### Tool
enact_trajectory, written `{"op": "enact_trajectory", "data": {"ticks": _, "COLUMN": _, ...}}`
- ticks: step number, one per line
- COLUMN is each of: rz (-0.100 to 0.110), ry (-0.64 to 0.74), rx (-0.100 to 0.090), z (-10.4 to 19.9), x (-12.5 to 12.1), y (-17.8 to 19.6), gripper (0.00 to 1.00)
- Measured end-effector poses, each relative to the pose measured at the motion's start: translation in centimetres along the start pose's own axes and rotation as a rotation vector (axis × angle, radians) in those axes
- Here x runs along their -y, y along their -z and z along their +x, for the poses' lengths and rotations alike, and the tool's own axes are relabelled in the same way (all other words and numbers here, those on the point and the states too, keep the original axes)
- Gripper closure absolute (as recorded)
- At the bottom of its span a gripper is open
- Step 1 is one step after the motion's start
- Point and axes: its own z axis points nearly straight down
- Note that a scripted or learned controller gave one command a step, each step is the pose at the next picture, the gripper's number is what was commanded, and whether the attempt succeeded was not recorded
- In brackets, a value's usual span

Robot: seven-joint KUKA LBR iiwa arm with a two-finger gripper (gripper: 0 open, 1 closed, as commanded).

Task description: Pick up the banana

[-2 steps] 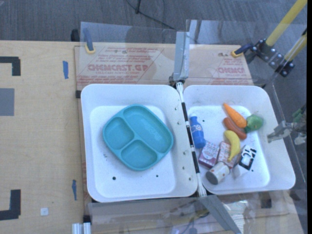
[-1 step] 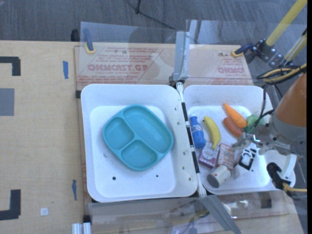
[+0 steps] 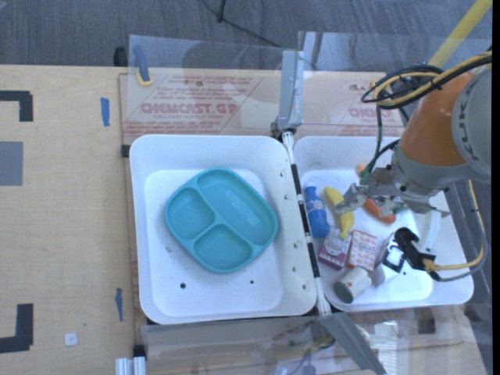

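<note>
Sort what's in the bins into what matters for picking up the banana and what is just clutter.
For the job:
banana, in the right bin
gripper, over the banana

Clutter:
blue bottle
two small cartons
white cup
orange item
teal divided plate in the left bin

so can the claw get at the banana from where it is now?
Probably yes. The claw hangs right beside the banana, whose top is uncovered. It's tight, though: a blue bottle lies along one side and small cartons crowd its lower end.
</note>
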Motion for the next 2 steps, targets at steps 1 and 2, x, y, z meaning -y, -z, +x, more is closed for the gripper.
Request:
{"op": "enact_trajectory", "data": {"ticks": 1, "rz": -0.01, "ry": 0.015, "rx": 0.008, "z": 0.42, "x": -3.48, "y": -4.94, "gripper": 0.0}}
{"op": "enact_trajectory", "data": {"ticks": 2, "rz": -0.007, "ry": -0.054, "rx": -0.001, "z": -0.48, "x": -4.06, "y": -5.0, "gripper": 0.0}}
